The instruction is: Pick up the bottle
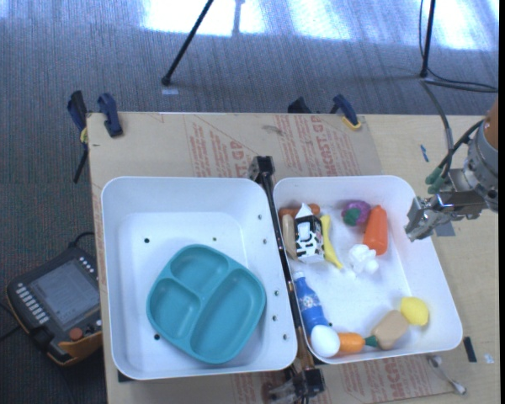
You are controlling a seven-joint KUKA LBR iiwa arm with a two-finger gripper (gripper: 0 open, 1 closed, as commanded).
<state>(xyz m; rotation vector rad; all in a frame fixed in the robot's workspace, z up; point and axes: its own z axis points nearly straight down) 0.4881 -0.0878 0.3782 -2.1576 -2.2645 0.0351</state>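
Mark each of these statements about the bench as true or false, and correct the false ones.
1. The teal plate lies in the left bin. True.
2. The bottle lies in the left bin. False: it lies in the right bin, along its left wall.
3. The gripper is at the right bin's right rim. True.
4. The bottle is between the gripper's fingers. False: it lies apart from the gripper, across the bin.
5. The carrot is in the right bin. True.

Grey carpet point(34, 74), sunlit stripes point(320, 7)
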